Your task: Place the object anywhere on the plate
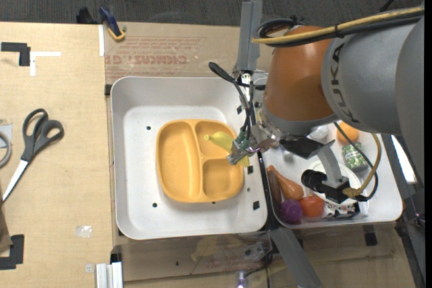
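Note:
A yellow divided plate (192, 162) lies in the left white bin (135, 145). A small yellow-green object (219, 139) rests in the plate's upper right compartment. My gripper (239, 150) hangs over the plate's right rim, just right of that object and close to it. The grey arm with its orange band (304, 77) covers much of the right bin and hides how the gripper meets the object.
The right bin (385, 206) holds several toy foods: a carrot (280, 182), a purple piece (291, 211), a red piece (312, 204), an orange one (347, 131) and a green one (354, 157). Scissors (34, 138) lie on the bench at the left.

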### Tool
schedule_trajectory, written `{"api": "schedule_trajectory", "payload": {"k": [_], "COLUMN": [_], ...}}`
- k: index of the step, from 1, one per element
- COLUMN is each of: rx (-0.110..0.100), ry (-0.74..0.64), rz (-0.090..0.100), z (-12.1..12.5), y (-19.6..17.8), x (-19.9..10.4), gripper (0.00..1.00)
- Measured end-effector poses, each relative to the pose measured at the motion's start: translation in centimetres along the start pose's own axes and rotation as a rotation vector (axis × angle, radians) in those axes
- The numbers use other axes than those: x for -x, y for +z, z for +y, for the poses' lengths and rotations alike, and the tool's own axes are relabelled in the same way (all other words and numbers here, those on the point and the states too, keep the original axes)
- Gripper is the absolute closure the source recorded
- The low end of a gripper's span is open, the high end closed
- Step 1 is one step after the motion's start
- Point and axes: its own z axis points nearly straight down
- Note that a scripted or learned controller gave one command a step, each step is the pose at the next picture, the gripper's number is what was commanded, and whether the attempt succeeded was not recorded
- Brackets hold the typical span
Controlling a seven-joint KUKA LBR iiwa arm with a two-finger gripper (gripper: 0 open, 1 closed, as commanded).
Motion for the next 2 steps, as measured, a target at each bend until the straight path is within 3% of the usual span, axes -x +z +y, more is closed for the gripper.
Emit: {"api": "schedule_trajectory", "payload": {"k": [1, 2], "rx": [0.000, 0.003], "ry": [0.000, -0.121], "rz": [0.000, -0.002], "z": [0.0, -0.4], "y": [0.0, -14.9], "x": [0.0, -0.3], "gripper": [0.00, 0.00]}}
